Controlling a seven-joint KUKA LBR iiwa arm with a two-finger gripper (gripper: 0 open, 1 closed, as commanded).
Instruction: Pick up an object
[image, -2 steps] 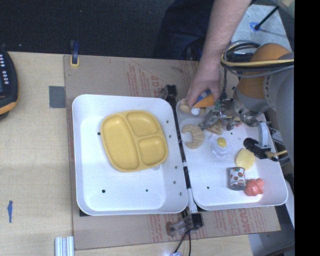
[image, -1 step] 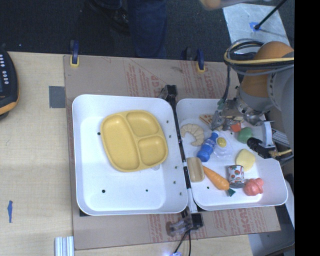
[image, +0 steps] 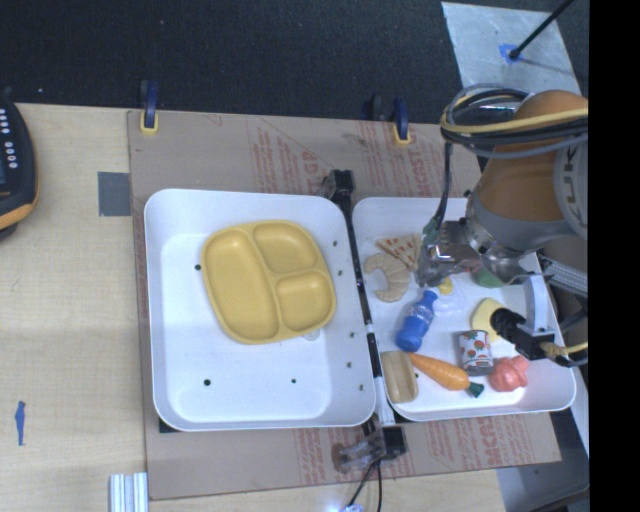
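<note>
The right bin holds several small objects: a blue bottle, an orange carrot, a small printed can, a red strawberry-like piece, a yellow banana piece, tan cookie-like pieces and a tan block. My gripper hangs low over the bin's upper middle, just above the blue bottle's cap. A small yellow bit shows right below it. The wrist hides its tips.
The left bin holds a yellow divided plate. The grey arm with its orange band and black cables covers the right bin's upper right corner. A black device lies at the bench's far left.
</note>
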